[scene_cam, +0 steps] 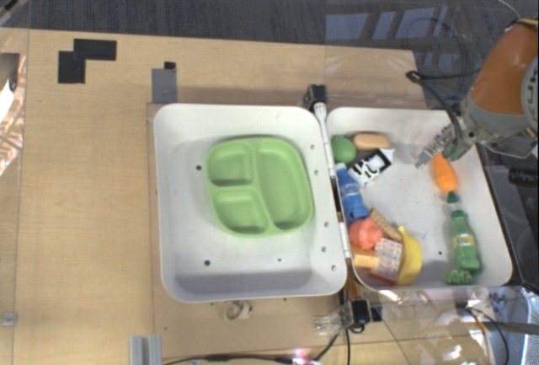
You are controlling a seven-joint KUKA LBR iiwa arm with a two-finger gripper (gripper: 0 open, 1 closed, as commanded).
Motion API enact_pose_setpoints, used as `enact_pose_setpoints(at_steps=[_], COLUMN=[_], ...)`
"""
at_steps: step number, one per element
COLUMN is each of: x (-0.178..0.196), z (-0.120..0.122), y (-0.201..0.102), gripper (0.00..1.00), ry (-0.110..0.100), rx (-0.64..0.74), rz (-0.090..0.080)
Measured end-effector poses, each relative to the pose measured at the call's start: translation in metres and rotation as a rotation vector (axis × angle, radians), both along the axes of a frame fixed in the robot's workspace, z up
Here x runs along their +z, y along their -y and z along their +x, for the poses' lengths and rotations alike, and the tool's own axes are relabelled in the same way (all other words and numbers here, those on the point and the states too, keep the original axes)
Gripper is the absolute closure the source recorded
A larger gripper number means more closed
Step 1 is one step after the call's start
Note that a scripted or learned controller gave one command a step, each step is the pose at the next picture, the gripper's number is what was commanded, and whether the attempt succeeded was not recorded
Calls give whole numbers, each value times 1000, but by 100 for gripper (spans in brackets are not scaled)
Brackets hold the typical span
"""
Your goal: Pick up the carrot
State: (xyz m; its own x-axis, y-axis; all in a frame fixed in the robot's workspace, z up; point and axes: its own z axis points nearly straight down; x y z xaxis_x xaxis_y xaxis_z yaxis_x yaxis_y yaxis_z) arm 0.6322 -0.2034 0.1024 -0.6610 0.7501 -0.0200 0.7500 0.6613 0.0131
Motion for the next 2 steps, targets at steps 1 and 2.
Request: enact_pose_setpoints(at_steps=[1,2], x=[84,80], z=[39,36], y=[-100,-94], gripper=[100,0], ry=[-2,-11], rx=[-136,-143], rz=[11,7])
